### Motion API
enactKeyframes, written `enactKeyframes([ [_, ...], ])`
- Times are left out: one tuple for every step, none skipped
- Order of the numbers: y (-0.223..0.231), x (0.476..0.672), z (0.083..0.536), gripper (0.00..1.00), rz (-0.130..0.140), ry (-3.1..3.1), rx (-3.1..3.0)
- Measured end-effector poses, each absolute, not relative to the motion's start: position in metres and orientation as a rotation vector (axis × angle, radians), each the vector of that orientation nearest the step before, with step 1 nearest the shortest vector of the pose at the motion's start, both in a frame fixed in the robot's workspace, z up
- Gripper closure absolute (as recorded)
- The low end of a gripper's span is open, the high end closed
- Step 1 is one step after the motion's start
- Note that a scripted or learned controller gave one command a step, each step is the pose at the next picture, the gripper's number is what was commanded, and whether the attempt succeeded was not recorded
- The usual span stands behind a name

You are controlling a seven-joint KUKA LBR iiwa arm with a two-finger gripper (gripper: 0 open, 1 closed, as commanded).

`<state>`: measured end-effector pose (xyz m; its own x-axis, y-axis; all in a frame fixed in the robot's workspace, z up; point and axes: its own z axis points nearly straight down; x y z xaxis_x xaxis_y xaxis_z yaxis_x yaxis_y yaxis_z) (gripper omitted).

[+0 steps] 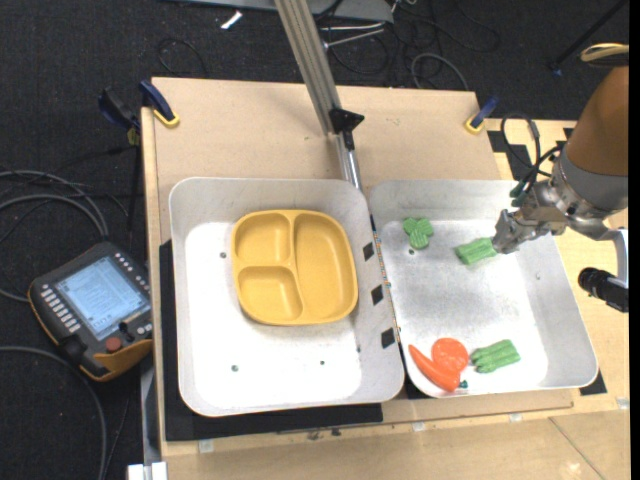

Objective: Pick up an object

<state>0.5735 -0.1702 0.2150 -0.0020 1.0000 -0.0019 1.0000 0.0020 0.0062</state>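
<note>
The gripper [508,234] is seen low in the right bin [560,298], touching the right end of a green block [475,252]. Whether it's pinched can't really be told. Its long axis runs left-right, slightly tilted.

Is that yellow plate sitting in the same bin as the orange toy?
No, the yellow plate lies in the left bin, while the orange toy lies in the right bin.

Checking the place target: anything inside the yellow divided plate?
All three compartments of the yellow plate show bare yellow surface. The bin floor beneath the plate is covered, so that part can't be checked.
</note>
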Motion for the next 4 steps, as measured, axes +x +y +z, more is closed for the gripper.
enactKeyframes([
  [-0.17, 0.575, 0.239, 1.0, 0.003, 2.221, 2.216],
  [-0.116, 0.589, 0.229, 1.0, 0.002, 2.231, 2.214],
  [-0.062, 0.597, 0.219, 1.0, 0.0, 2.232, 2.214],
  [0.0, 0.598, 0.22, 1.0, 0.002, 2.233, 2.213],
])
